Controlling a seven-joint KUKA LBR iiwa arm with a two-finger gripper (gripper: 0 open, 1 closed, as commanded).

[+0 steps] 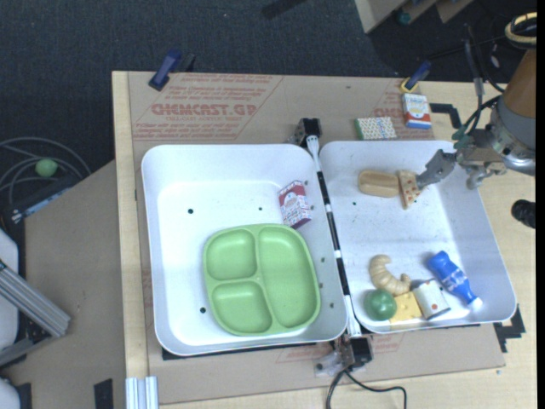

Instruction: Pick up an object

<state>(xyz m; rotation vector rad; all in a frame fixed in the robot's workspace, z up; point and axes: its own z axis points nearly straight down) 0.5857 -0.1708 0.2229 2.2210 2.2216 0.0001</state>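
1. Camera view: the gripper point(436, 167) reaches in from the right over the upper part of the right bin point(477, 220), at the end of the grey arm point(502, 139). Whether its fingers are spread or pressed together, I cannot tell; nothing is seen pinched between them.
2. Just to the left of the gripper lies a tan wooden brush point(387, 185), its bristle end turned toward the gripper and very near it; whether they touch is unclear.
3. Below the gripper, toward the near edge of the same bin, sits a cluster: a croissant-shaped piece point(386, 272), a green ball point(381, 304) touching it, a yellow block point(409, 308) and a blue bottle point(451, 279) lying on its side.
4. Far to the left of the gripper, in the left bin point(170, 220), rests a green divided plate point(260, 278), with a small red and white carton point(293, 204) by the bin's right wall.
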